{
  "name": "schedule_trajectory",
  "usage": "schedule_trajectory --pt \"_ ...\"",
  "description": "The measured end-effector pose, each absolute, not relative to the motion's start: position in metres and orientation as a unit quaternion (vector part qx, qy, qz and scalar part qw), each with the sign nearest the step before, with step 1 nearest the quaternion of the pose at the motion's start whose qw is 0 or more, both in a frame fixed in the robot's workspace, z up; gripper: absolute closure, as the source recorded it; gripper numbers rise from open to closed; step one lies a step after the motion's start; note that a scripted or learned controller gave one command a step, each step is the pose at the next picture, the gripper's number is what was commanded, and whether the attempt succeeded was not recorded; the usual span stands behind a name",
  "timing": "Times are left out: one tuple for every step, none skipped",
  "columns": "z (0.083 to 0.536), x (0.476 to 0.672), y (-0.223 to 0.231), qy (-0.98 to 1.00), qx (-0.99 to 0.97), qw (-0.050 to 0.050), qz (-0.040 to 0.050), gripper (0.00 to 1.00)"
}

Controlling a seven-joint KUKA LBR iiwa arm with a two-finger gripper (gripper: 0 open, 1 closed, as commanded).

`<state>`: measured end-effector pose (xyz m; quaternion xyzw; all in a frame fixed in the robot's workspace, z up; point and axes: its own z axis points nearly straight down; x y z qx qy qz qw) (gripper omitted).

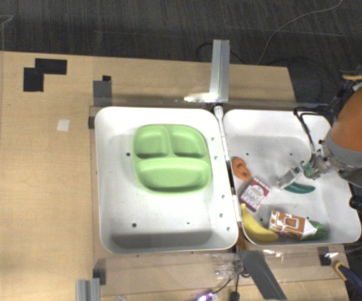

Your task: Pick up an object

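Near the right bin's (262,119) open middle, the gripper (292,178) hangs, fingers' state unclear.

Grey arm (356,158) with a broad orange band, black cable alongside (306,127)

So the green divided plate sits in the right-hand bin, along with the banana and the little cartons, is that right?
Not quite. The camera view shows the green divided plate alone in the left bin. The banana and the little cartons lie in the right bin, where the claw reaches.
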<state>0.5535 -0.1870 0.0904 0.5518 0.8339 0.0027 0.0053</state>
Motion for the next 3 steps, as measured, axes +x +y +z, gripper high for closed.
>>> schedule_trajectory --pt "0.098 0.559 -0.205 0.847 0.532 0.002 0.0013 0.0" --pt "0.094 0.528 -0.157 0.859 0.513 0.001 0.0011 0.0" --pt "0.104 0.531 -0.156 0.858 0.513 0.002 0.0028 1.0"
